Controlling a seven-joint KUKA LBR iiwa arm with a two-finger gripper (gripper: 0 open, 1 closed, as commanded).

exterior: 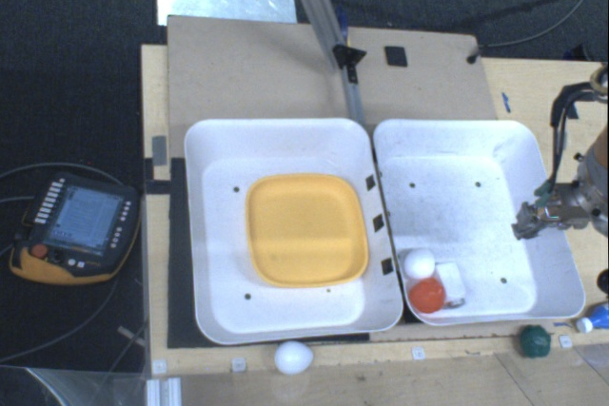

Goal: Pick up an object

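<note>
Hovering at the right bin's (495, 143) right rim, the gripper (533, 222) carries nothing. Finger state cannot be determined. A red ball (427, 296) lies well apart.

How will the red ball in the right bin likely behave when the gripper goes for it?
The red ball looks round and smooth, so it may roll or squirt out of a pinch. It sits against a white ball and a white block in the bin's corner, which could crowd the gripper.

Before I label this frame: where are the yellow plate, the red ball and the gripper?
yellow plate (307, 229): camera view, flat middle.
red ball (427, 296): camera view, top surface.
gripper (529, 223): camera view, its tip.
</note>
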